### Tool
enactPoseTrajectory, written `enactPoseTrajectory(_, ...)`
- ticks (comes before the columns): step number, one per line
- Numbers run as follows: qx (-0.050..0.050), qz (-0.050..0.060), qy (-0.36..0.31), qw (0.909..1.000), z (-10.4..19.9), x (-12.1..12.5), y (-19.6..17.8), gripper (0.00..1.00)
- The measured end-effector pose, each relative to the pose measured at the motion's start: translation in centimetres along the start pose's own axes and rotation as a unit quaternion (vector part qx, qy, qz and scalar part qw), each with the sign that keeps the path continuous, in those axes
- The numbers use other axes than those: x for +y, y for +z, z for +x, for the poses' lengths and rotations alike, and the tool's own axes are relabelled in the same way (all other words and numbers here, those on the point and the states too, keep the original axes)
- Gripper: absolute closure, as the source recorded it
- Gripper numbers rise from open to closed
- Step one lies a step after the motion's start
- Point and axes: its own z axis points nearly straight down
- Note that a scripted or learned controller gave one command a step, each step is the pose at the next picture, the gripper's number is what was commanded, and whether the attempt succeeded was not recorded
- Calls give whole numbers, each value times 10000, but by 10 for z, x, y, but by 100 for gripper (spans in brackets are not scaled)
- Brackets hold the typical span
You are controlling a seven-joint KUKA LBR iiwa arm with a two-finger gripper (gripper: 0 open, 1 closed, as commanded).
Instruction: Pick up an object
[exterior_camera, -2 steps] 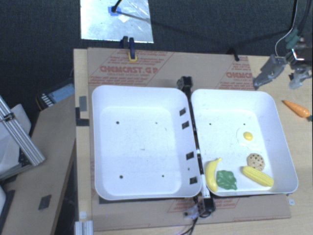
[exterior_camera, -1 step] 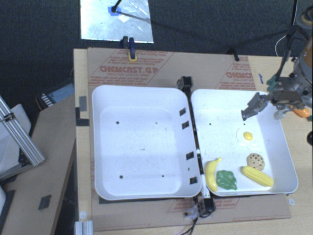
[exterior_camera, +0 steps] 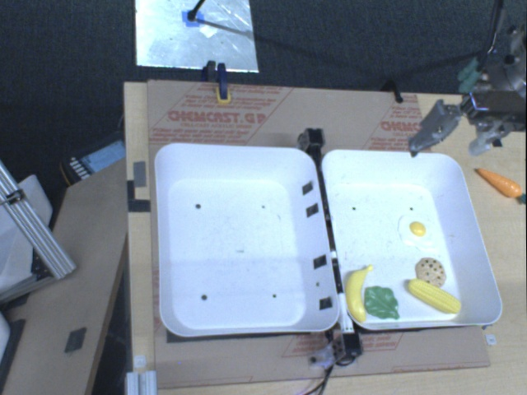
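The gripper [exterior_camera: 455, 134] hangs above the right bin's [exterior_camera: 387, 167] far right corner, fingers spread with nothing between them. The banana [exterior_camera: 356, 293], lettuce leaf [exterior_camera: 381, 302], corn cob [exterior_camera: 434, 295], cookie [exterior_camera: 430, 271] and fried egg [exterior_camera: 416, 230] all sit toward that bin's near end.

"CHEMCAST GP" on brown board [exterior_camera: 247, 109]

Plastic, board and foil under the light

Both white bins [exterior_camera: 239, 171] are showing smooth, faintly glossy plastic; the bench [exterior_camera: 247, 109] is looking like matt brown printed board, and the silver sheet [exterior_camera: 196, 23] is gleaming like crinkled foil.
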Motion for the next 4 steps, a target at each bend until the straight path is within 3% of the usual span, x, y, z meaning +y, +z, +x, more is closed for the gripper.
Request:
enactPoseTrajectory(1,-7,38,4,10000,-2,0,-6,100)
enactPoseTrajectory(2,4,69,-21,10000,97,22,19,100)
enactPoseTrajectory(3,-2,84,-1,10000,160,51,77,100)
enactPoseTrajectory(4,-7,109,0,9999,202,-5,147,100)
